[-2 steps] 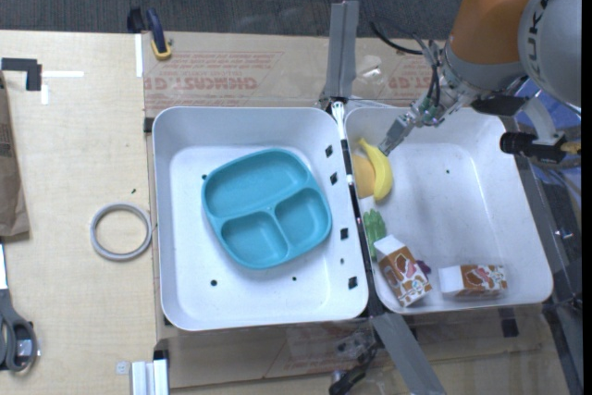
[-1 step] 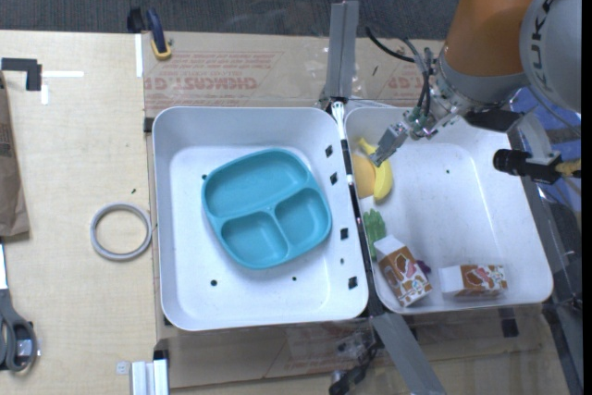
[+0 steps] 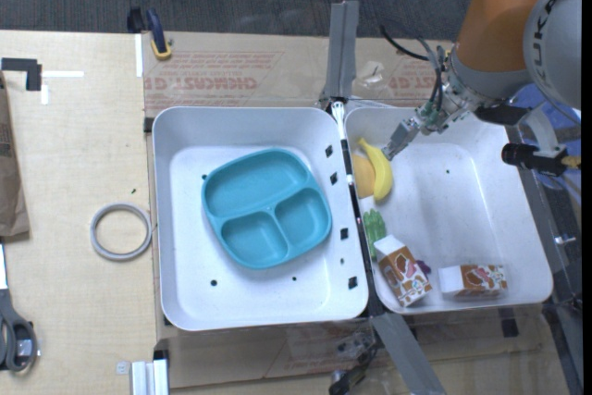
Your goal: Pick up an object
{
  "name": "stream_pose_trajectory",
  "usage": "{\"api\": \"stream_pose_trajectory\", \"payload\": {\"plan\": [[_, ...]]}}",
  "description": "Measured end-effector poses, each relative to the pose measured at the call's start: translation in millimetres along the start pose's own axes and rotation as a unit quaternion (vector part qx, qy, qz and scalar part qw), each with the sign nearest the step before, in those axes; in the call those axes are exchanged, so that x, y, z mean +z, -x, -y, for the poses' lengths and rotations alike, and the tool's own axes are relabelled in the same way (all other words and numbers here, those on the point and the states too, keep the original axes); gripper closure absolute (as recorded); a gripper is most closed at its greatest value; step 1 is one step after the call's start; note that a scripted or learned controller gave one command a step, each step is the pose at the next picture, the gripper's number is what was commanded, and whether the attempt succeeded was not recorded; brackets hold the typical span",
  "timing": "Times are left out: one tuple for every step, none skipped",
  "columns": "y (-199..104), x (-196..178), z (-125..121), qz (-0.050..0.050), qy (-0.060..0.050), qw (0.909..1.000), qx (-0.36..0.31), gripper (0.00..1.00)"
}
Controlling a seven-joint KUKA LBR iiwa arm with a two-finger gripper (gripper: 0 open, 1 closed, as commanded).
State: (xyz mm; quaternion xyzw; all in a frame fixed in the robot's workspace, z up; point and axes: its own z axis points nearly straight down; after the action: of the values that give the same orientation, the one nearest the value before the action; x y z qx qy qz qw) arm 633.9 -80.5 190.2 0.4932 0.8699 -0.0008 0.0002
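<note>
Banana: upper left of the right bin.
Claw: just upper right of banana; open or closed, cannot tell.

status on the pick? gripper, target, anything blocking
Gripper low in right bin, just above the banana; nothing seen held. Banana lies against the bin's left wall. Two small cartons sit nearer the front edge, clear of it.

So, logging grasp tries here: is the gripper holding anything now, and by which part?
Nothing is held. The gripper hangs just above the tip of the yellow banana in the right white bin, with nothing between its fingers.
</note>
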Motion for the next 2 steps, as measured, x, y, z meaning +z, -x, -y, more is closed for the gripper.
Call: {"api": "stream_pose_trajectory", "payload": {"plan": [[-11, 0, 7, -0.001, 0.0, 0.9995, -0.033, 0.0], [0, 0, -9, 0.0, 0.001, 1.0, 0.004, 0.0]]}}
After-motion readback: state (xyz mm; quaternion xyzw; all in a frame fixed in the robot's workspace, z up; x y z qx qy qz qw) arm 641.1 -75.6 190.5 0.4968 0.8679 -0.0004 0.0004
